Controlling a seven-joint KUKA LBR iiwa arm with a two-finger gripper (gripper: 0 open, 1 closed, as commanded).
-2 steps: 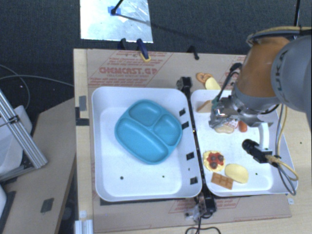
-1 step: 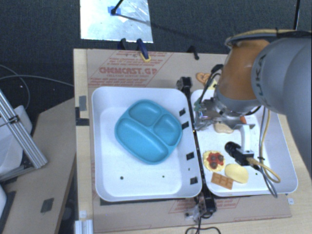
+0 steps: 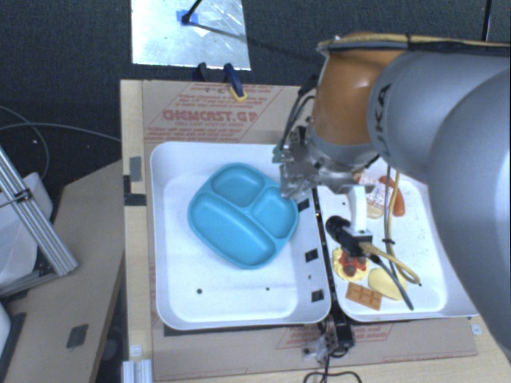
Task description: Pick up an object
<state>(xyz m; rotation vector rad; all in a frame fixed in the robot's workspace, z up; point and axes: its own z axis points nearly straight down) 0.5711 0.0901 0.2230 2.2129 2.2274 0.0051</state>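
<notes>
A blue divided plate (image 3: 242, 215) lies in the left white bin (image 3: 239, 306), a little above its middle. My gripper (image 3: 290, 180) hangs over the plate's upper right rim, close to the wall between the two bins; the grey and orange wrist above hides most of it. The right bin (image 3: 435, 294) holds several small toy foods: an orange piece (image 3: 398, 202), a yellow piece (image 3: 386, 284), a brown waffle-like square (image 3: 364, 296) and a red and yellow bit (image 3: 348, 264). Nothing is seen between the fingers.
The big grey arm covers the right bin's upper and right parts. A cardboard sheet (image 3: 207, 114) lies under the bins, with a shiny foil sheet (image 3: 190, 22) behind it. Metal rails (image 3: 28, 222) stand at the left.
</notes>
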